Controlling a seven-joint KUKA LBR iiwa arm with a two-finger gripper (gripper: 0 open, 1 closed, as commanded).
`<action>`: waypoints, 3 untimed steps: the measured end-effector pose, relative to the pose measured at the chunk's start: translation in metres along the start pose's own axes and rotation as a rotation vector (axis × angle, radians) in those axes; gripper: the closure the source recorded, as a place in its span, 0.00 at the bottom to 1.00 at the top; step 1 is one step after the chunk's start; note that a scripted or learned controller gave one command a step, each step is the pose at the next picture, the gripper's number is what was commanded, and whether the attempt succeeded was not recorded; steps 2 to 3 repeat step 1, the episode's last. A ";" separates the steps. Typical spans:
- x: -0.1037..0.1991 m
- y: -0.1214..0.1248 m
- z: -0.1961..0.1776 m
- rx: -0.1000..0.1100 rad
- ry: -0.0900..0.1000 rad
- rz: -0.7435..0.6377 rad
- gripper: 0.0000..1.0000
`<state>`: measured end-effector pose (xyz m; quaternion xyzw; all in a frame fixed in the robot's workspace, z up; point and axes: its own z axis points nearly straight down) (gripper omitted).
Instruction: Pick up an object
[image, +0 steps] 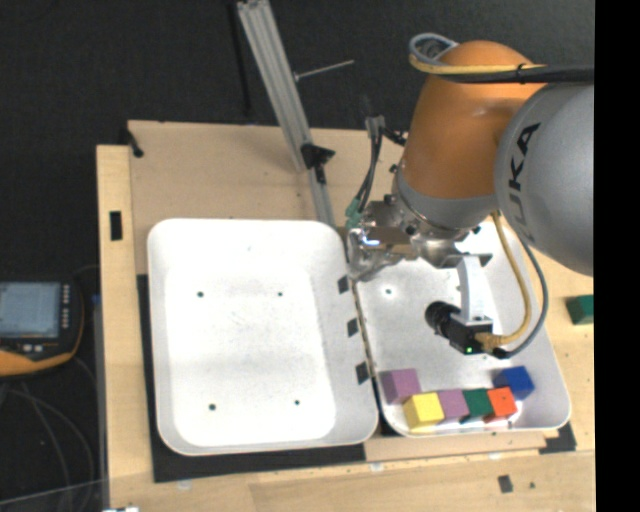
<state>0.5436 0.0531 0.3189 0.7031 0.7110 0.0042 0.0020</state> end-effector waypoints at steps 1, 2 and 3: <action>0.022 -0.039 0.020 0.011 -0.003 0.006 1.00; 0.022 -0.039 0.020 0.011 -0.003 0.006 1.00; 0.022 -0.039 0.020 0.011 -0.003 0.006 1.00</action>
